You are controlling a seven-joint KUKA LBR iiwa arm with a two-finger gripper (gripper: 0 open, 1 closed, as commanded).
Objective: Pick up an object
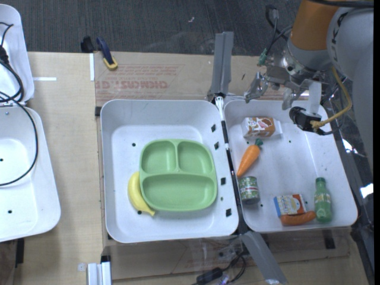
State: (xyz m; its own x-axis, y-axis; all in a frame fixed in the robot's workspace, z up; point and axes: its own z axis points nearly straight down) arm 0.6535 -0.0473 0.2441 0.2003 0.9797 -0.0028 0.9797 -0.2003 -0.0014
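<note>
Snack box (260,127), orange and white, lies at the top of the right bin (341,159), nearest the gripper (275,94) poised over the bin's far rim, fingers spread and holding nothing. Just below the box a toy carrot (249,159) slants toward the divider. A descent off-centre could clip the rim or nudge the box against the carrot, closing on air.

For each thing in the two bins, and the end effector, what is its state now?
Tray: flat, in left bin.
Banana: lying against tray's left edge.
Carrot: lying, in right bin.
Can: upright.
Bottle: lying.
Top box: lying flat.
Bottom box: lying flat.
Sausage: lying beside bottom box.
End effector: above right bin's far edge, holding nothing.
</note>
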